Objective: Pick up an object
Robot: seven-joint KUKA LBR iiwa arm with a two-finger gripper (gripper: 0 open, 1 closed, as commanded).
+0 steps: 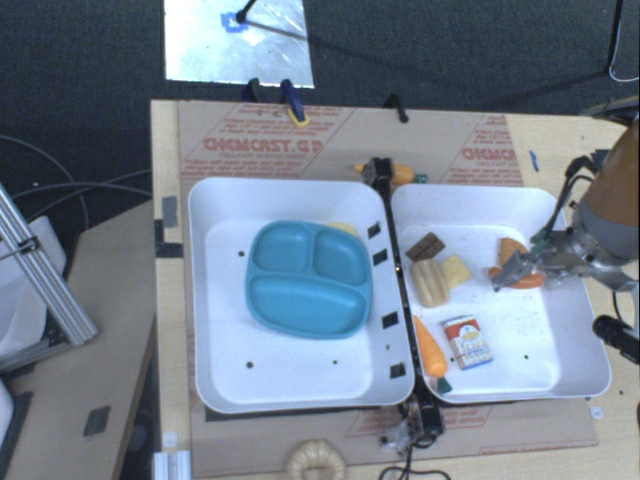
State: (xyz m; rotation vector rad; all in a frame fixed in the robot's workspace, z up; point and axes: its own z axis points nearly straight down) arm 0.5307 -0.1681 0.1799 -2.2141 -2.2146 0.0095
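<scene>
- Bench point(330, 138): brown board printed with red lettering, carrying two shallow white bins side by side; it lies under and all round the jaws.
- Left bin point(215, 298): well to the left of the jaws, beyond the central divider.
- Right bin point(575, 353): the jaws hang over its right half.
- Blue tray point(308, 278): three-compartment plate resting in the left bin, well apart from the jaws; a pale yellow piece point(343, 229) shows at its upper rim.
- Arm point(612, 193): grey, entering from the right edge, ending in the jaws point(510, 271), which point leftward; whether they are open or closed cannot be told.
- Carrot point(430, 348): orange, lying along the divider, below and left of the jaws, apart from them.
- Red-and-white carton point(467, 341): flat on the bin floor, below and slightly left of the jaws.
- Beige ridged piece point(431, 282): left of the jaws, touching a pale yellow block point(456, 271) that lies between it and the jaws.
- Brown block point(425, 247): up and left of the jaws, near the beige piece.
- Orange items: one point(512, 249) just above the jaw tips, one point(528, 281) directly beneath them; contact with the jaws cannot be told.
</scene>
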